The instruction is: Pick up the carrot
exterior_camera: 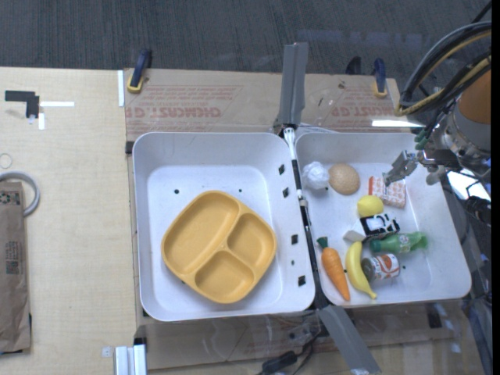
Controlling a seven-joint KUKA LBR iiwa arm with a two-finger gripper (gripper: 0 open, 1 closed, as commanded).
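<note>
The metal two-finger pincer (pixel 400 168) hangs over the far right part of the right shallow white plastic bin (pixel 449 291), its thin fingers parted and nothing between them. Just beneath and beside its tips lies a small red-and-white printed packet (pixel 391 193), flat and rectangular; whether the tips touch it cannot be told.

The tapered orange carrot with a green stub top (pixel 334 272) lies well away from the pincer, toward the near left of the same bin, close to the wall that divides the bins, its point toward the near edge. Touching or almost touching the carrot's side away from that wall is a curved yellow banana (pixel 357 269), smooth and glossy, and beyond that a short red-labelled can (pixel 383 267) on its side. A green plastic bottle (pixel 399 243) and a black-and-white boxy item (pixel 380 225) lie between the can and the pincer, with a rounded yellow lemon (pixel 370 206) nearer the pincer. To the pincer's left sit a tan egg-shaped object (pixel 344 178) and a crumpled whitish lump (pixel 316 176).

In the left bin (pixel 148 209) rests a yellow-orange plastic tray with three compartments (pixel 219 246). The pale wooden counter (pixel 62 209) lies furthest from the pincer.
</note>
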